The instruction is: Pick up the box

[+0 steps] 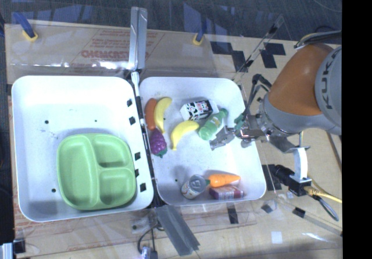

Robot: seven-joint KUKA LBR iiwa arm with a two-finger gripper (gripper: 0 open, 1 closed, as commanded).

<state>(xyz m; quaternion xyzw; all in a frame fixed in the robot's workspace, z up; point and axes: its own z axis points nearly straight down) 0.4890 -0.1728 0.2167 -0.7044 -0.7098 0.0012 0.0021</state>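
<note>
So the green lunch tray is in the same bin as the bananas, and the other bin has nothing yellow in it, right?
Not quite. The camera view shows the green tray alone in the left bin. The two bananas lie in the right bin, beside the black-and-white box. The rest holds: the tray's bin has nothing yellow in it.

Small white box (196, 109) with black print (cow-like pattern), lying tilted, upper middle of the right bin (174, 188)

Smooth white plastic bins (75, 86), matt light-green plastic divided tray (96, 170), glossy yellow plastic-looking bananas (183, 132), shiny metal can (196, 186), printed black-and-white carton box (196, 109), glossy green bottle (210, 126), pale wood-toned table (174, 48), bare metal claw (224, 137)
</note>
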